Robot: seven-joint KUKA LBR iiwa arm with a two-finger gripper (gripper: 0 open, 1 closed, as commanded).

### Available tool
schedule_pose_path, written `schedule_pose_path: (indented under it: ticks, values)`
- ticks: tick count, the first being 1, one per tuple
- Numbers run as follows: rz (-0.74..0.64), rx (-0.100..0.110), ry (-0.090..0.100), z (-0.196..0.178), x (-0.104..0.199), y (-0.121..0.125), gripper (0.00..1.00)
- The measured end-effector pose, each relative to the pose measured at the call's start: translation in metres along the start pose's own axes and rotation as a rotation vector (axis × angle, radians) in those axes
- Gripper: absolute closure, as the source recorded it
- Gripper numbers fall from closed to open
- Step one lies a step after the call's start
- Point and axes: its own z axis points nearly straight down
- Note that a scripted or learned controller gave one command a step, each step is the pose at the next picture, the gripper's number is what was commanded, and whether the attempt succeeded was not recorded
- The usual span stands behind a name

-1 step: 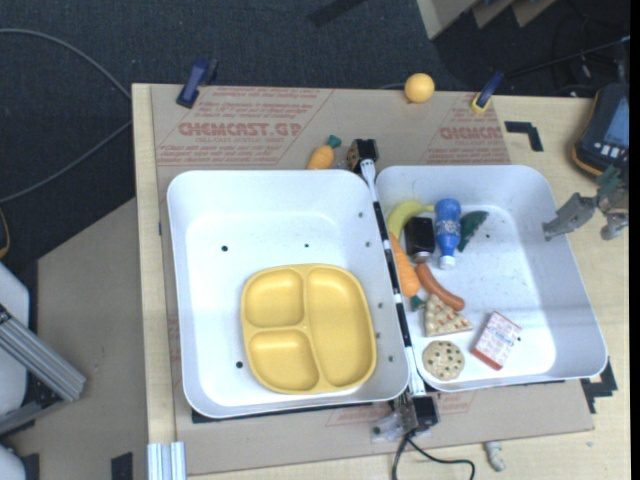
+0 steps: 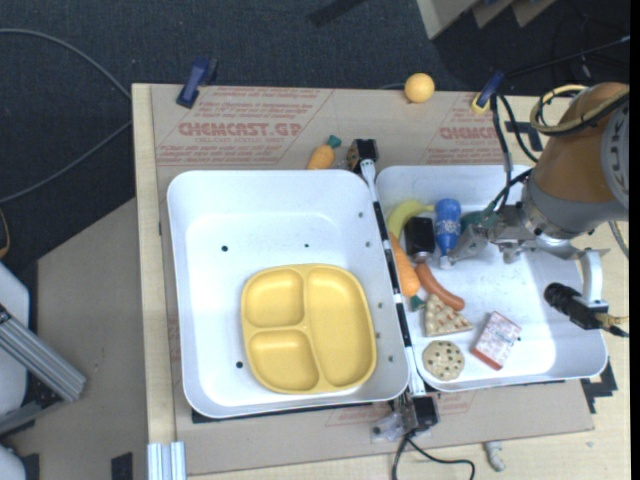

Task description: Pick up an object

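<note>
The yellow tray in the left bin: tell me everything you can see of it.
The yellow tray is a rounded-square plate of matte plastic, pale yellow, split into three compartments: two at the left, one long one at the right. It lies flat, open side up, slightly rotated, on the floor of the left bin, toward the near right corner. Nothing lies in it and nothing else touches it.

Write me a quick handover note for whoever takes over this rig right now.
Gripper: low in the right bin, beside the blue bottle; finger state unclear, no hold visible.
Right bin: banana, black block, carrot, sausage, waffle, cookie, pink packet.
Left bin: yellow divided plate.
Done: nothing lifted.
Left: grasp and raise one object.
</note>
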Motion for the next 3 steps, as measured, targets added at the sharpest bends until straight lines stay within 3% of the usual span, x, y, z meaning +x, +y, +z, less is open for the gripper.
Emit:
schedule_pose_path:
  ticks: [1,2,3]
  values:
    - [0.003,-0.01,-0.004,0.026,0.027,0.051,0.0]
    - [0.003,-0.002,-0.002,0.037,0.032,-0.029,0.0]
    - [0.003,-0.002,-0.001,0.037,0.046,-0.079,0.0]
